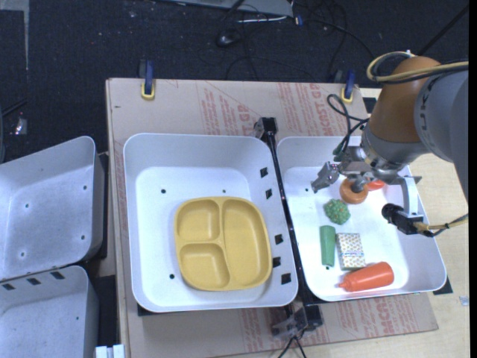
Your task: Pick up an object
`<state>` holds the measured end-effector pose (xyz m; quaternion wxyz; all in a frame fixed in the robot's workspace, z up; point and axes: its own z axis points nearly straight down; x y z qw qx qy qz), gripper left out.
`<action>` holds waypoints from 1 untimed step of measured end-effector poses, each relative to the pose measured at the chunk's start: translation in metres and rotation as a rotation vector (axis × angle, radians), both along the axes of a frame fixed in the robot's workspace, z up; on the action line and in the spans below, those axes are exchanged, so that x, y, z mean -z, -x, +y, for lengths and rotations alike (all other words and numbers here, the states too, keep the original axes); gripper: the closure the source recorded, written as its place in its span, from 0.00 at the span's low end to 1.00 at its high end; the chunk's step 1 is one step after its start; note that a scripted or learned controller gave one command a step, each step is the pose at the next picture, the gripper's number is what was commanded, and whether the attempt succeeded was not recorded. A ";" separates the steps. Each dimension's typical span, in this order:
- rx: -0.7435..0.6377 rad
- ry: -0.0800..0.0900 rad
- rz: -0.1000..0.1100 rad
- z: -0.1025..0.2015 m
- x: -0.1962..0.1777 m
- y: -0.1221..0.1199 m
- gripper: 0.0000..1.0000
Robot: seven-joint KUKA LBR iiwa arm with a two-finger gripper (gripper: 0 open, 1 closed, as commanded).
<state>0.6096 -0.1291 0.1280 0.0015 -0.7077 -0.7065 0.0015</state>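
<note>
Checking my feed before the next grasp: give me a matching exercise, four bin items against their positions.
Things:
1. yellow divided plate
2. green broccoli piece
3. red-orange bottle
4. green stick

Places:
A. right bin, near edge
B. left bin
C. just below the gripper
D. left of the patterned packet

Pairs: 1-B, 2-C, 3-A, 4-D

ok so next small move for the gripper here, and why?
Probably a short straight descent onto the orange round object. The gripper sits right above it at the far end of the right bin, so little sideways correction looks needed. The green bumpy ball lies just beside it toward the camera, so drifting that way risks a nudge. Finger state isn't readable from this angle.
</note>
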 end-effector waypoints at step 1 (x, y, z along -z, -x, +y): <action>-0.001 0.001 -0.006 0.001 -0.013 -0.002 1.00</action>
